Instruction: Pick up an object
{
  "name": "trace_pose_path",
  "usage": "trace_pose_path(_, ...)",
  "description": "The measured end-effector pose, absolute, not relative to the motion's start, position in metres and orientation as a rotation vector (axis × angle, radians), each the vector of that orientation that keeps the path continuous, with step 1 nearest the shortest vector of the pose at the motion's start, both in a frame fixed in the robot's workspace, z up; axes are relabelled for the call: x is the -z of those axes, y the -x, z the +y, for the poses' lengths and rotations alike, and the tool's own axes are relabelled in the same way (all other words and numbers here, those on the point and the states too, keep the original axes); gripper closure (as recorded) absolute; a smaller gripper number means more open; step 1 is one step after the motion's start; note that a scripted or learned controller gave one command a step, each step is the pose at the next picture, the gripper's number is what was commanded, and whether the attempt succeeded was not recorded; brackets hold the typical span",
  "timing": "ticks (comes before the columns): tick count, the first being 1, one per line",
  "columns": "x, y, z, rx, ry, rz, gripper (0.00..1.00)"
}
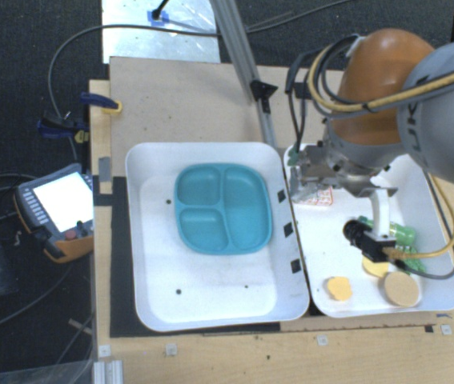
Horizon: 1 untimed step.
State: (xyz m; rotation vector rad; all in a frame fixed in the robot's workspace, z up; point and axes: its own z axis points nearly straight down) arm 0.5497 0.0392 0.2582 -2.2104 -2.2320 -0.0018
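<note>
over the right bin's (pixel 443 294) far-left corner the pincer (pixel 311 181) hangs above a red-and-white packet (pixel 319 198); its grip state i cannot tell. best to descend straight and centred, since the bin wall sits just beside. open floor lies toward the near edge, before the yellow disc (pixel 338 288).

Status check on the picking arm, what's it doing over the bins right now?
Gripper low over right bin, at its left wall; grip not readable. Red-and-white packet right beside it. Yellow piece, tan disc, green item lie apart.

Robot lab, teach pendant (pixel 57 210), cabled bench (pixel 178 102)
</note>
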Motion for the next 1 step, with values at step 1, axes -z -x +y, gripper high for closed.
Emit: trace_pose_path(1,-0.2466,-0.5340,0.0925,0.003,2.209,-2.232,1.00)
